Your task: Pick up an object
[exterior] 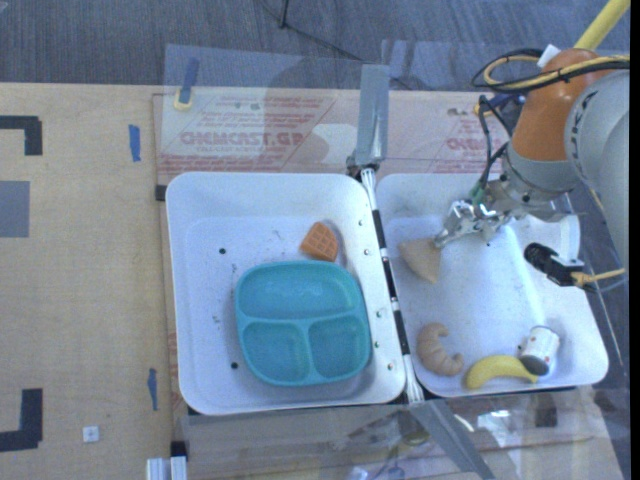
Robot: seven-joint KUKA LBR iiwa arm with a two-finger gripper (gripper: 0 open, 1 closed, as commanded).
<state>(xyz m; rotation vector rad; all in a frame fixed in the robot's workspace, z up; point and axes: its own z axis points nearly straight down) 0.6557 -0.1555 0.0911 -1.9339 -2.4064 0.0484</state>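
Note:
In the right bin (500, 298), my gripper (445, 236) hangs low over the upper left part. It points down and left at a tan wedge-shaped piece (422, 260), whose upper corner lies right beside the tip. I cannot tell whether they touch. A croissant (438, 349) lies near the front of this bin. To its right lie a yellow banana (500, 371) and a small white cup (539, 346) on its side.
The left bin (200, 268) holds a teal divided plate (302, 322) and a small orange waffle (320, 240) just behind it. A ridge (385, 288) divides the two bins. The grey and orange arm (550, 118) comes in over the right bin's far right corner.

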